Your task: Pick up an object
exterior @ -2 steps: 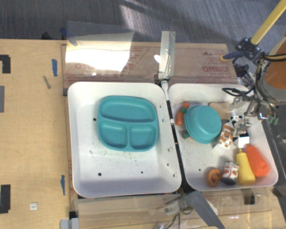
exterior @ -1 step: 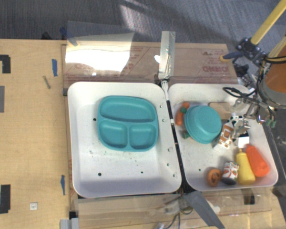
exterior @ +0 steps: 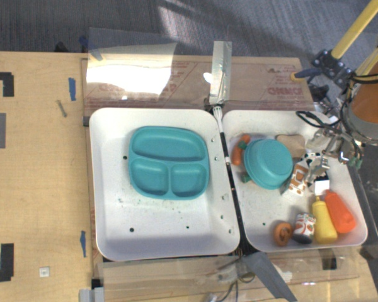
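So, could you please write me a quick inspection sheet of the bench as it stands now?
Surface: wooden bench bearing two white bins side by side, left bin and right bin.
Job's things: right bin holds a teal bowl upside down, a yellow bottle, an orange bottle, a small orange ball, a spotted toy and other small items.
Clutter: teal divided plate in the left bin; blue tape on the bench.
Grippers: hand over the right bin's far right corner; fingers too cluttered to judge.
Cables: dark cables loop near the wrist.
Surroundings: grey floor behind; clear panel at the bins' far edge.
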### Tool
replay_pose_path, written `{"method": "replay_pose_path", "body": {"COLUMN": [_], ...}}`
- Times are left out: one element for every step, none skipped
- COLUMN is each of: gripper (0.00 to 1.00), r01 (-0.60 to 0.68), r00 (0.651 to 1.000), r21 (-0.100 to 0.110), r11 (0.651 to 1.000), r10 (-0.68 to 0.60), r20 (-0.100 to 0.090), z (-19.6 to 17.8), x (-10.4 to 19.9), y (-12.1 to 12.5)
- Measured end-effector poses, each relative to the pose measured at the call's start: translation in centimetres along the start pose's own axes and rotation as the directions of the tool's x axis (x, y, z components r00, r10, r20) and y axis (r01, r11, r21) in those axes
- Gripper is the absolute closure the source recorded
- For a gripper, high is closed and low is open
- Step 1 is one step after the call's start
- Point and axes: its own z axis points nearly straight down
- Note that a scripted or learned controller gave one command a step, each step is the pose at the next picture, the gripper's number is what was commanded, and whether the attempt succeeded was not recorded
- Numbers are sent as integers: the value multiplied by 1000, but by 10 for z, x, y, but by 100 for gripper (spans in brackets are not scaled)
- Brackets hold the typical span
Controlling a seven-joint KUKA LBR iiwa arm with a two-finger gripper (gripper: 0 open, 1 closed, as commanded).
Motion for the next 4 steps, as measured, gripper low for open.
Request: {"method": "replay_pose_path", "body": {"gripper": [0, 0, 0, 0], "r01": [-178, -182, -272, -338], "r00": [984, 983, 962, 941], "r21": [2, 2, -7, -8], "r11": [984, 983, 962, 941], "r10": [178, 182, 272, 338], "r20": [2, 1, 18, 21], "z": [0, 1, -1, -2], "x": [5, -14, 2, 26], "y": [-4, 4, 0, 3]}}
